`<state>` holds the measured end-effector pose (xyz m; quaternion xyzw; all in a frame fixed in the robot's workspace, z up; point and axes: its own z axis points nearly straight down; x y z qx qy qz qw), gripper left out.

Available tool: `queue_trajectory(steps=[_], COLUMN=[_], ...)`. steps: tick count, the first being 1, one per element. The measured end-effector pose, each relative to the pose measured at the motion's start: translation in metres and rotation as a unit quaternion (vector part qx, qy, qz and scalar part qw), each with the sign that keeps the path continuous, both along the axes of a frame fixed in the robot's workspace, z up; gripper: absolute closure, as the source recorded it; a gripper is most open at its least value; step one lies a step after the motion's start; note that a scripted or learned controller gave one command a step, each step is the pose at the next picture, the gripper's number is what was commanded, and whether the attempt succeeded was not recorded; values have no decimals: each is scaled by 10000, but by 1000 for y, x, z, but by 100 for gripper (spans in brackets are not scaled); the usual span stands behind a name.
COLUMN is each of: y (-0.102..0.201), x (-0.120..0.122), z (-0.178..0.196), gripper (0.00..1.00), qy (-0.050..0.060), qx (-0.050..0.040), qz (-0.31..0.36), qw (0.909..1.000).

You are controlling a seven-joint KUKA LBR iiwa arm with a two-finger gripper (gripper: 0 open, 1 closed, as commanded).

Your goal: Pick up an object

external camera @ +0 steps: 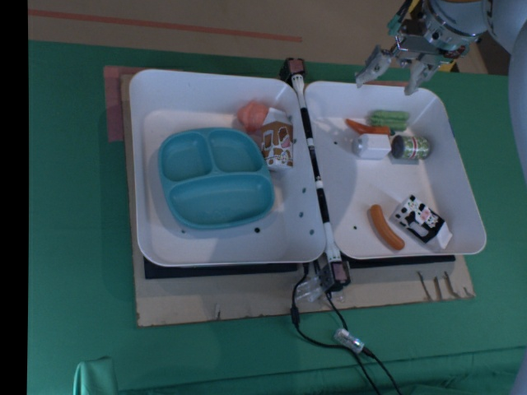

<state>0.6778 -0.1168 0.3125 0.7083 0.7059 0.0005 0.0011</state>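
Observation:
My gripper hangs open above the far edge of the right bin, with nothing between its fingers. Just below it in that bin lie a green cucumber, a small orange carrot, a white bottle and a green can. Nearer the front of the same bin are an orange sausage and a black-and-white carton.
The left bin holds a teal divided plate, a pink item and a brown-patterned carton. A dark divider bar runs between the bins. Cables trail off the bench front.

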Motion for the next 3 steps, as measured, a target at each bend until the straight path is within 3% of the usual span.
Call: queue_trajectory(steps=[1,2,3], y=[18,16,26], x=[19,17,18], z=[-94,-118,-105], gripper=[0,0,100], qy=[4,64,73], qx=[-5,-2,89], qz=[4,11,41], qw=[10000,10000,9999])
